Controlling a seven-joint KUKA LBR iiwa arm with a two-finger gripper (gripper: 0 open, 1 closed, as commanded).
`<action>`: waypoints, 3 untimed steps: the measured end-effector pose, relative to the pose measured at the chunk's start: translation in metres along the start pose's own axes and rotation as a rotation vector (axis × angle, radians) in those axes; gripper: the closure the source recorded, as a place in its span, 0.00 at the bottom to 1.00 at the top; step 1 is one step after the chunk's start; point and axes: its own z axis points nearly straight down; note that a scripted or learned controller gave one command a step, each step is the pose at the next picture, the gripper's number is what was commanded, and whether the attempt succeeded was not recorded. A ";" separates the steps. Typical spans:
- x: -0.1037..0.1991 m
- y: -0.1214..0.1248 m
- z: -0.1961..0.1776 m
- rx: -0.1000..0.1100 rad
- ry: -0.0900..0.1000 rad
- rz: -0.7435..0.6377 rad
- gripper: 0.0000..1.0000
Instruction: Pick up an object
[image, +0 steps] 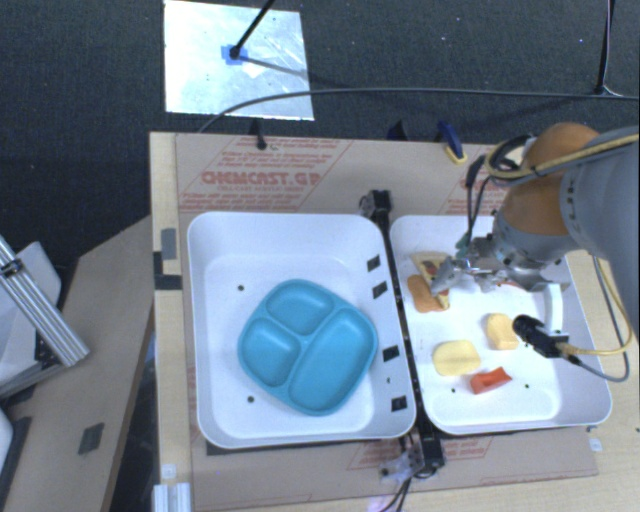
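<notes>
The grey arm with its orange band reaches in over the right-hand shallow white plastic bin, and the 2-finger metal gripper sits low near that bin's far-left corner, tips aimed toward the black divider strip between the 2 bins. Right below those tips lies the small flat orange-tan food piece, with a yellowish-and-red scrap just on the far side of it. That orange-tan piece looks like the target: it lies just toward the divider and a touch nearer the camera than the gripper, close enough that they may be touching, though I cannot tell. Its long axis seems to run roughly from the divider out toward the bin's middle, slightly slanted. Are the fingers spread or pressed together? I cannot tell from this angle; nothing is visibly pinched between them. Further from the divider, nearer the front wall, sit 3 more candidates: a pale yellow rounded block, a smaller yellow chunk and a red-orange wedge, all well apart from the gripper. Across the divider, the left bin holds a blue 3-compartment plastic plate. My read: only a short drop toward the divider is needed.
</notes>
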 end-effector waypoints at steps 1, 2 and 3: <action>0.000 0.001 0.021 -0.003 0.000 0.001 0.00; 0.001 0.004 0.008 -0.009 0.001 0.000 1.00; -0.006 0.002 -0.039 -0.006 -0.001 0.003 1.00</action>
